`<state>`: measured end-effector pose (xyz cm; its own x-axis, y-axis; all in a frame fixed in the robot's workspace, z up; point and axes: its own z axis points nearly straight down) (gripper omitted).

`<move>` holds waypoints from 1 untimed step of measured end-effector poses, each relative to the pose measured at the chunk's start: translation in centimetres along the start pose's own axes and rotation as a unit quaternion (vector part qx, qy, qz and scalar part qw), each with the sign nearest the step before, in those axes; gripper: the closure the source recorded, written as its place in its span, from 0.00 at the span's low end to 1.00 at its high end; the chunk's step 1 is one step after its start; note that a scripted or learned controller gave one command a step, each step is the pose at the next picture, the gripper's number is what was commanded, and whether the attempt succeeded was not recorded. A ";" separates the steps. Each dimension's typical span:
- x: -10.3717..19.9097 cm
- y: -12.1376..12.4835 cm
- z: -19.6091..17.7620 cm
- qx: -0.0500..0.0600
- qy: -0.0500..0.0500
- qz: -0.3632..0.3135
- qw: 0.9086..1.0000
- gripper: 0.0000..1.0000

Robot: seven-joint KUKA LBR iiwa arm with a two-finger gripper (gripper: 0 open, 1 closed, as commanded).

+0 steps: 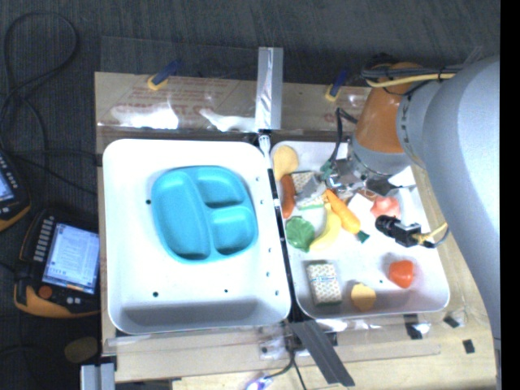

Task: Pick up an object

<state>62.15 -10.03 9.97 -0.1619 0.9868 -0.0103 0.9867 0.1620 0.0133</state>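
Glossy plastic blue tray [205, 211]; smooth white plastic bins [130, 299]; wood bench [122, 88].

A single fixed camera hangs above the counter [122, 88] and looks down at a slant, far enough off to take in both white bins whole: the left bin [130, 299] with its blue tray [203, 214] sits near mid-frame, the right bin [431, 299] toward the right. Dark carpet borders the top and left sides. The grey arm [467, 145] enters from the right, looming large and close to the lens
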 end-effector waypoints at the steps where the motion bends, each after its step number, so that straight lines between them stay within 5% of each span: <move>1: -0.2 0.2 -1.2 -0.003 -0.004 -0.001 1.000 1.00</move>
<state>62.37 -10.15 11.22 -0.1635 0.9864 -0.0176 0.9863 0.1638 0.0194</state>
